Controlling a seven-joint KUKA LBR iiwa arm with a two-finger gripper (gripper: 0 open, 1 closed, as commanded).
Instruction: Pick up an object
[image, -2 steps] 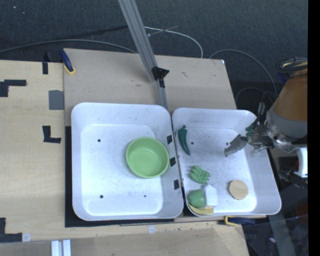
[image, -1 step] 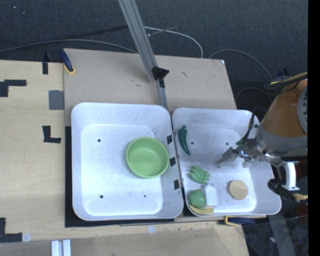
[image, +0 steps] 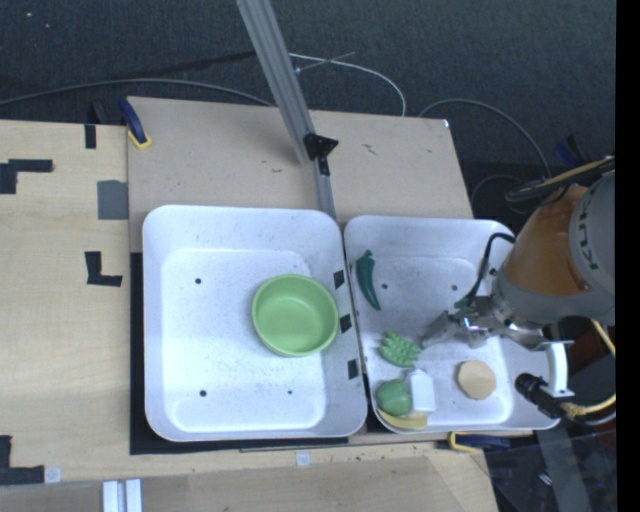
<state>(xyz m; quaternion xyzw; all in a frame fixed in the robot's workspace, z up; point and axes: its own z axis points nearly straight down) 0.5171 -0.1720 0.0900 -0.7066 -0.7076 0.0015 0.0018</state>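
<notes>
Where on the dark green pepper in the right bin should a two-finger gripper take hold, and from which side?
Grip the dark green pepper across its narrow middle, coming straight down from above. It lies flat and slender on the right bin, lengthwise beside the left wall, so the fingers probably fit best either side of its width.

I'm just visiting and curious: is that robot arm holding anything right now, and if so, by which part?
Nothing is held. The gripper hangs over the right bin, its tips beside the spiky green toy, with nothing between them.

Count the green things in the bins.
4: a bowl in the left bin; a pepper, a leafy piece and a ball in the right bin. The arm may hide more.
</notes>
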